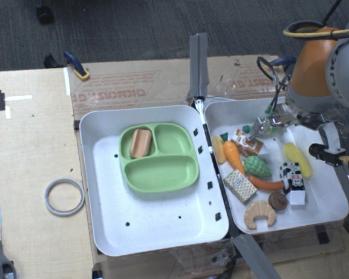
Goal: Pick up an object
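Note:
The right bin (326, 204) holds several toy foods: an orange carrot (232, 155), green broccoli (257, 166), a yellow corn cob (297, 158), a croissant (260, 214), a checked cracker (240, 186), a brown ball (277, 201) and a cow-patterned carton (293, 180). My gripper (263, 126) reaches in from the right and hangs low over the bin's back part, just right of a small orange-and-white packet (245, 139). Nothing shows held in it. In the left bin (109, 226), a green divided plate (160, 167) carries a brown roll (140, 143).
The grey arm with its orange band (314, 69) covers the right bin's far right corner. On the bench to the left lie a tape ring (64, 196) and scissors (2, 269). A blue clamp (77, 64) sits at the back.

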Robot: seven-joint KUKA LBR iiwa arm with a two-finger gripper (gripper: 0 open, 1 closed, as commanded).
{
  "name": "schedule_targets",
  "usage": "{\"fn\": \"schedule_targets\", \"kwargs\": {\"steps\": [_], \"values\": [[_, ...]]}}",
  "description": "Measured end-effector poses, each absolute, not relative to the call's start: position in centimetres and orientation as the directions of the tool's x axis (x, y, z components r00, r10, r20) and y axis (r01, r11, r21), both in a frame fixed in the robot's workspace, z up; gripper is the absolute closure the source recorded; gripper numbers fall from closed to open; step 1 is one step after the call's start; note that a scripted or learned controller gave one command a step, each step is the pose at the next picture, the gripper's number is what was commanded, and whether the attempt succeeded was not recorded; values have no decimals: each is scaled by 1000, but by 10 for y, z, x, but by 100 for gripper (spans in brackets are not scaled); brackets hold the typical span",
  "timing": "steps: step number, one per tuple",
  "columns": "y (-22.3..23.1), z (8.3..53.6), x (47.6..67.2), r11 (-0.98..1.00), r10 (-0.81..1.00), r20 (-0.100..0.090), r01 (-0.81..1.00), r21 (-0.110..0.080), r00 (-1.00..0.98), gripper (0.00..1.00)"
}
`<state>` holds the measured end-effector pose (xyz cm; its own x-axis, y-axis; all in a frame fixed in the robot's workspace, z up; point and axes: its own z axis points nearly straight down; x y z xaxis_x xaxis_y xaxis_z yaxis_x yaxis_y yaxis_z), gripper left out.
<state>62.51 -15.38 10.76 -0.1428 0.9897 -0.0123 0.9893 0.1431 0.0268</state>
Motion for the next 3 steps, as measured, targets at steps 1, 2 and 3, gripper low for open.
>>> {"fn": "schedule_targets", "kwargs": {"steps": [1, 2, 3], "values": [[-123, 177, 607, 139, 990, -1, 990, 0, -139, 0], [-144, 260, 657, 178, 984, -2, 984, 1, -178, 0], [-194, 150, 636, 288, 958, -1, 958, -1, -288, 0]]}}
